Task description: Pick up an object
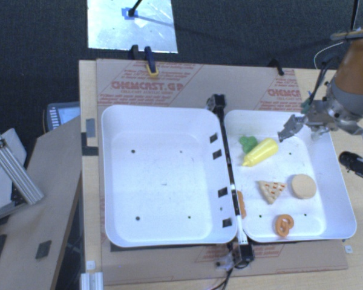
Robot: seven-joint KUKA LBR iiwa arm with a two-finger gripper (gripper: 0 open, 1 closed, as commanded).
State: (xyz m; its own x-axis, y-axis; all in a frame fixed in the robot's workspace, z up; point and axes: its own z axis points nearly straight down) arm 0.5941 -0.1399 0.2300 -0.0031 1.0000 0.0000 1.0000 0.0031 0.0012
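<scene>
Hand [288, 129], jaws apart and holding nothing, hangs over the right bin [333, 180] near its back edge, by one yellow corn cob [260, 151] and one green piece [248, 142]; one wedge [271, 190], one tan disc [303, 186], one pretzel [284, 225] toward the front edge.

1. Surface [169, 77]: brown board printed with red lettering, lying beneath both bins.
2. Left bin [163, 180]: shallow, white, with small dark holes in its floor.
3. Right bin [336, 222]: shallow, white, just beside the left bin.
4. Black clips [221, 156]: set along the seam between the two bins.
5. Reflective metal sheet [133, 17]: square, beyond the far edge of the surface.
6. Yellow-and-blue clamp [150, 62]: at the far edge of the surface.
7. Aluminium rail [9, 165]: slanted, at left.
</scene>
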